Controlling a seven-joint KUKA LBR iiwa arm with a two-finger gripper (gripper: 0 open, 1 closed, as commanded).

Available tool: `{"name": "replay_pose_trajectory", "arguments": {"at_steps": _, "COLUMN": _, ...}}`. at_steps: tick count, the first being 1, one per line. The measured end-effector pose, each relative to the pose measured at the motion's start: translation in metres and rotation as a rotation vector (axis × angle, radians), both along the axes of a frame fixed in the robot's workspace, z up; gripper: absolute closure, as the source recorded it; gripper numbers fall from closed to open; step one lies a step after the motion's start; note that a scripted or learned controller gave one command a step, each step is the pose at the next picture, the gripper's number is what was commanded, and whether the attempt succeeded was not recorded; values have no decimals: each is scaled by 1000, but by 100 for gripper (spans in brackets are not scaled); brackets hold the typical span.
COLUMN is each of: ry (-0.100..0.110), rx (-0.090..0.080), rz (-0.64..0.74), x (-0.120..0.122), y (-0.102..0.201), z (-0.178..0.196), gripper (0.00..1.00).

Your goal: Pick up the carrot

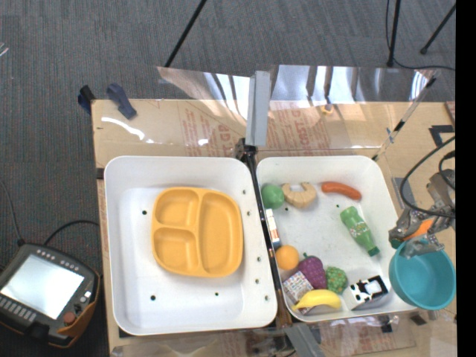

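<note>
Yellow tray [198, 231]; white bins [119, 199]; green bottle [359, 230]; purple grapes [313, 271]; yellow banana [318, 300]; teal bowl [424, 277].

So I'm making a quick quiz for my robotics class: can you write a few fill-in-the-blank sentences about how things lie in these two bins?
1. The yellow divided plate lies in the ____ bin of the view.
2. The green bottle lies in the right bin, below the ____.
3. The banana lies at the right bin's near edge, just below the purple ____.
4. Outside the right bin, at its right, stands a teal ____.

Missing words: left; carrot; grapes; bowl.
</note>
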State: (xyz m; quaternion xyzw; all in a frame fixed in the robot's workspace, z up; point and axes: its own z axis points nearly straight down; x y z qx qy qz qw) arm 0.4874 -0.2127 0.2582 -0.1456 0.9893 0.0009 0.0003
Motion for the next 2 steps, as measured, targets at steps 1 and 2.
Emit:
{"name": "replay_pose_trajectory", "arguments": {"at_steps": 1, "ry": 2, "rx": 1, "rz": 153, "x": 0, "y": 4, "z": -12, "gripper": 100}}
{"name": "replay_pose_trajectory", "arguments": {"at_steps": 2, "ry": 7, "rx": 5, "rz": 87, "x": 19, "y": 48, "z": -76, "gripper": 100}}
